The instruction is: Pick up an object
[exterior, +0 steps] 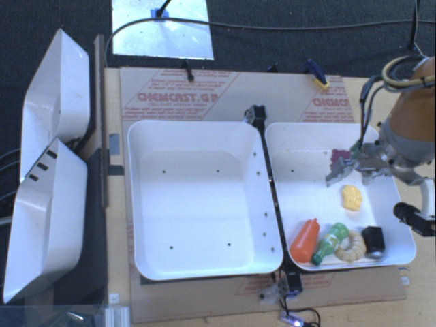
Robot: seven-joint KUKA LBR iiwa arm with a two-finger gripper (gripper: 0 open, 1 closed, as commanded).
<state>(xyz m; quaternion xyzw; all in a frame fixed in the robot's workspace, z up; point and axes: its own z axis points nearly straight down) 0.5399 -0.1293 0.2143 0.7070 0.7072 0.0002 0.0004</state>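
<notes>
My gripper [349,178] hangs over the right bin [300,142] near its right side, open, with nothing between its fingers. A small yellow object [351,197] lies on the bin floor just in front of the fingertips, apart from them. A dark maroon object [340,157] lies just behind the gripper, partly hidden by it. Along the bin's front wall lie an orange bottle [305,240], a green bottle [330,242], a beige ring [352,246] and a black object [373,239], close together.
The left bin [197,196] sits beside the right one, a black divider strip [269,182] between them. Two spare white bins [51,162] lean at the far left. Cables and a metal plate [162,18] lie behind the bench.
</notes>
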